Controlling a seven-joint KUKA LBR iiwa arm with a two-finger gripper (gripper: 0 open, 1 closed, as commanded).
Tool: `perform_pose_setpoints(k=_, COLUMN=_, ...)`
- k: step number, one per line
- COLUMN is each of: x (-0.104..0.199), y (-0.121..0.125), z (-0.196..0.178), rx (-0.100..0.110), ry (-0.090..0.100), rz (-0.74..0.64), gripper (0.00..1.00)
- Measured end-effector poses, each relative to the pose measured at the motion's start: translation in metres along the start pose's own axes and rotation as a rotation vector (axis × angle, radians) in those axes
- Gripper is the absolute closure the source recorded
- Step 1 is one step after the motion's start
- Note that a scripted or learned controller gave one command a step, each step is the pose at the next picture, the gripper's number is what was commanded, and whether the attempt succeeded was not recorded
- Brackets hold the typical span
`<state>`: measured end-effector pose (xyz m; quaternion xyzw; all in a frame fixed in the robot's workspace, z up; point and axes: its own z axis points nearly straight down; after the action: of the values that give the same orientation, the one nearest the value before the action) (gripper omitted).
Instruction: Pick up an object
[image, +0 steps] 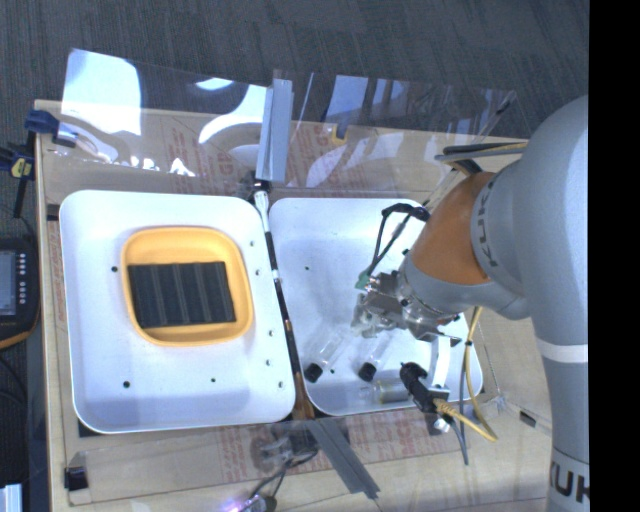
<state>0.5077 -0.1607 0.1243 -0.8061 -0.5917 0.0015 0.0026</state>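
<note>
My gripper (374, 318) is down in the right bin (310, 260), near its front half, under the grey wrist with the orange band. Just in front of it lie two clear tube-like pieces with black ends: one (327, 356) slanting toward the bin's front left, the other (374, 358) right below the gripper. The gripper is close above or touching the second one, and I cannot make out a thing between its fingers. In the left bin (90, 380) lies a yellow tray with a black ridged insert (183, 288).
The ridge between the two bins (277, 300) runs just left of the clear pieces. The right bin's front wall (350, 408) is close behind them. A metal bracket (335, 455) lies on the bench in front of the bins. Clear panels (300, 120) stand behind the bins.
</note>
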Motion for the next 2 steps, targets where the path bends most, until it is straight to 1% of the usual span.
perform_pose_setpoints(k=1, x=0.012, y=-0.002, z=-0.205, rx=-0.003, ry=0.001, rz=0.339, gripper=1.0)
perform_pose_setpoints(k=2, x=0.006, y=-0.014, z=-0.154, rx=0.003, ry=0.001, rz=0.96, gripper=1.0)
